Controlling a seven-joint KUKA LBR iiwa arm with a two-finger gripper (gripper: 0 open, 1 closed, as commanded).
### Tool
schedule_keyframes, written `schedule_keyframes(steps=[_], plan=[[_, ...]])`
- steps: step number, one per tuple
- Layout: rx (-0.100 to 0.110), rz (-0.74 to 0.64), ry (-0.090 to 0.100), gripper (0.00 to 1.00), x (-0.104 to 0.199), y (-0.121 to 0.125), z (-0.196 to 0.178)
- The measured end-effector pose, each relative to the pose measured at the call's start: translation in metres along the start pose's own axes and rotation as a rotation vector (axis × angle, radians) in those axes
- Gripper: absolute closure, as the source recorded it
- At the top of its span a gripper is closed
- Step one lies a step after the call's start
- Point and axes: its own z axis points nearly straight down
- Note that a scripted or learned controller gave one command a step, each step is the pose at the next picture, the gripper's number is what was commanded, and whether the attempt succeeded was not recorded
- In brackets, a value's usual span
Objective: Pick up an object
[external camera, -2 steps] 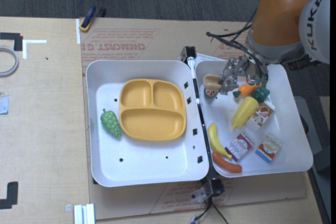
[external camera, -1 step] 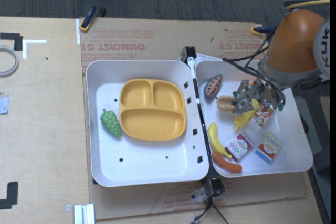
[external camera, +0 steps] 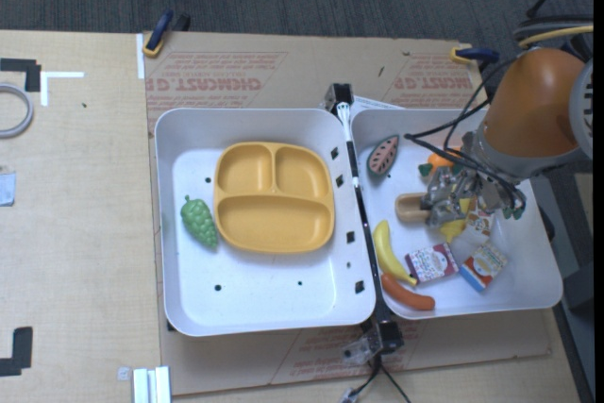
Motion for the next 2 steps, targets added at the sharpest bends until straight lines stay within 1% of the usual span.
schedule_keyframes(steps=[1, 2], plan=[[0.000, -0.013, 0.005, 1.00, 0.029, 0.043, -0.080], [-0.001, -0.311, 0.002, 1.00, 0.029, 0.094, -0.152]])
